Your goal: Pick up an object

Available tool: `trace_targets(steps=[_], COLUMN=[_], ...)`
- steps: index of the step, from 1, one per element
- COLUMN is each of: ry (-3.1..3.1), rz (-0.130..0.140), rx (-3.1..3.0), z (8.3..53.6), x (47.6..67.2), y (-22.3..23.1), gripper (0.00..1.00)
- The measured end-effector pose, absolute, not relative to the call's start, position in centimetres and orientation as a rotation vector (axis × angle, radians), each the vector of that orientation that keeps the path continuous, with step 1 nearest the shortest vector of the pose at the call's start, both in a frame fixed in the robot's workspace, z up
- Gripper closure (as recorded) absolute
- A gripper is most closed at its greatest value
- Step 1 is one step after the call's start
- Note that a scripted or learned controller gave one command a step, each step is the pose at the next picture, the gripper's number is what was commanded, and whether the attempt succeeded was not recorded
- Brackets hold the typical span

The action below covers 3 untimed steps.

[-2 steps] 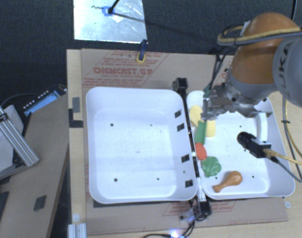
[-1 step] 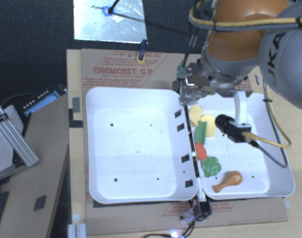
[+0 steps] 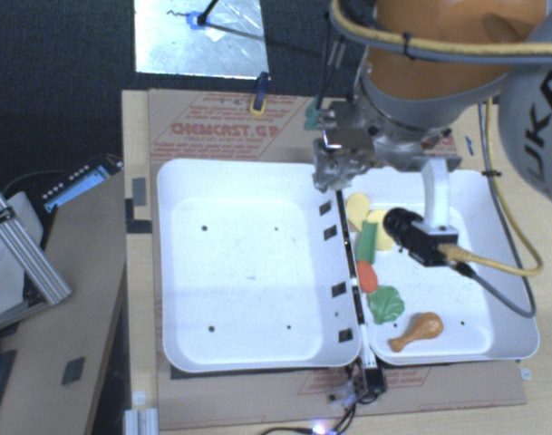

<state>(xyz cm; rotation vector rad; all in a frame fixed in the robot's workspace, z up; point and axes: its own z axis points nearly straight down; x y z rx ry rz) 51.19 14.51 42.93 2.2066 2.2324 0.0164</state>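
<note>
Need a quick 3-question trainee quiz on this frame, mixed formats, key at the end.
1. True or false: the chicken drumstick lies in the left bin.
2. Multiple choice: what lies right beside the drumstick, toward the divider between the bins? A) a blue cup B) a green leafy piece C) a spoon
3. Fill in: the gripper hangs over the far end of the ____ between the two bins.

Key:
1. False. It lies in the right bin, near the front edge.
2. B
3. divider. The toy food, including a yellow piece and a red piece, lies along it on the right bin's side.
</note>
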Motion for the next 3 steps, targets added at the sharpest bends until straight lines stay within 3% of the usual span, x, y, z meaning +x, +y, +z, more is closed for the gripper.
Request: trace_targets(steps=[1,2,3], ry=[2.238,2.203,2.230], rz=[0.008,0.012,0.000], rx=[2.206,2.229,2.214], z=[44.9,51.2,44.8], x=[48.8,48.7,48.6], y=[22.8,9.1,14.7], gripper=[1.00,1.00,1.00])
